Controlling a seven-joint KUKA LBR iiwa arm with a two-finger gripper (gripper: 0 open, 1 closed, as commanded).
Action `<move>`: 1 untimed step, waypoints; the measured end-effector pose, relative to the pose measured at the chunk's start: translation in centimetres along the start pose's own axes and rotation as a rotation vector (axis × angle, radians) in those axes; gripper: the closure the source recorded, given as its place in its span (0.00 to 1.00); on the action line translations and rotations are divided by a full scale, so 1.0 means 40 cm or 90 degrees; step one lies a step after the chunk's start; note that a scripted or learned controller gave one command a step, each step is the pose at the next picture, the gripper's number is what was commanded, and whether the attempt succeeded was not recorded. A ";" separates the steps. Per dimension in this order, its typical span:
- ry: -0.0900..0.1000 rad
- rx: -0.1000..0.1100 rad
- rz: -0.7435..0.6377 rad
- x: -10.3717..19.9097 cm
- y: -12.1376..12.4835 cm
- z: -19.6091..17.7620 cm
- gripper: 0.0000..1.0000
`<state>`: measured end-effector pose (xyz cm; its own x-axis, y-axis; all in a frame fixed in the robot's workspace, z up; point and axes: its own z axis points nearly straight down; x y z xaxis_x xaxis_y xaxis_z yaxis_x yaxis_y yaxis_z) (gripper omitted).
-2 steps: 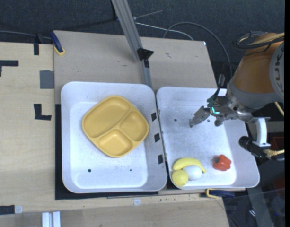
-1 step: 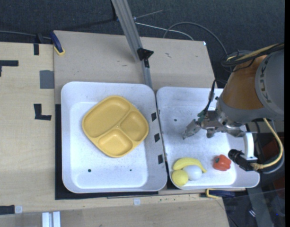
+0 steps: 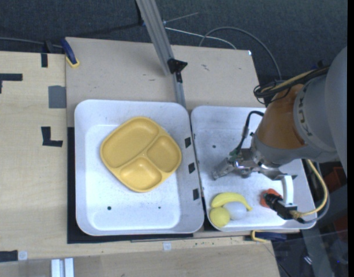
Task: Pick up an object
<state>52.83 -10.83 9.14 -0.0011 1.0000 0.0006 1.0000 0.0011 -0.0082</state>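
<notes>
Jaws of the gripper [image 3: 223, 171]: whether spread or pressed together, I cannot tell; the banana [image 3: 231, 199] lies at six o'clock, its long axis running three-to-nine.

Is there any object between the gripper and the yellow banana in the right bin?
Nothing visible does. The gripper hangs over bare floor of the right bin, and the banana lies just below it in the camera view, beside a yellow ball.
</notes>
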 end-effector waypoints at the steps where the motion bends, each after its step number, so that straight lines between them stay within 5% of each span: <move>1: -0.001 -0.005 0.000 0.000 0.001 0.004 0.00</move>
<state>52.85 -10.83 8.96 -0.0011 1.0000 -0.0006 1.0000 0.0011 -0.0006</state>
